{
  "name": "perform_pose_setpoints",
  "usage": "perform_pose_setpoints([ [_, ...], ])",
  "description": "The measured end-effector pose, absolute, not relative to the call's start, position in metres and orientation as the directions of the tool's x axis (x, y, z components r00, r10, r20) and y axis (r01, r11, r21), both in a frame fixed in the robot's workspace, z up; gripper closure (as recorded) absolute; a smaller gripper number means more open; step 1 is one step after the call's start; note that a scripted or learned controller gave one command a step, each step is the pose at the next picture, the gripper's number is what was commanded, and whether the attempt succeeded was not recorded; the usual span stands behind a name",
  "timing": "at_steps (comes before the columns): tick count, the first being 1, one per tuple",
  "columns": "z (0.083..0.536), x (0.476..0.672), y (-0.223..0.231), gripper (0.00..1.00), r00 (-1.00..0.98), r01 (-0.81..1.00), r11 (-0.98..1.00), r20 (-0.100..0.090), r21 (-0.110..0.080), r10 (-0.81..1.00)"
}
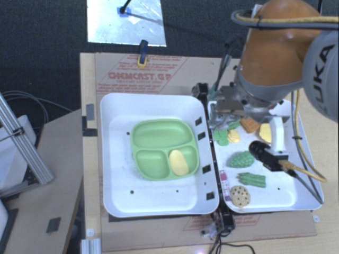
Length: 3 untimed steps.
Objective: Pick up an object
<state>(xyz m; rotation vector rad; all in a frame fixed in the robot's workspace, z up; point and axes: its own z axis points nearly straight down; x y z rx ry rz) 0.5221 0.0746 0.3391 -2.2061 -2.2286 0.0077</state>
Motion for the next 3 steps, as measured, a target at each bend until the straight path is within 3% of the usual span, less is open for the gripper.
perform_pose_setpoints([
  [1,0.139,0.529,0.125,1.0,-0.006,1.0,0.006,-0.001,-0.013,1.0],
  [2,0.148,0.532,0.123,0.0,0.0,1.0,0.0,0.001,0.0,1.0],
  [3,0.186,0.573,0.077,0.0,0.001,1.0,-0.001,-0.001,0.005,1.0],
])
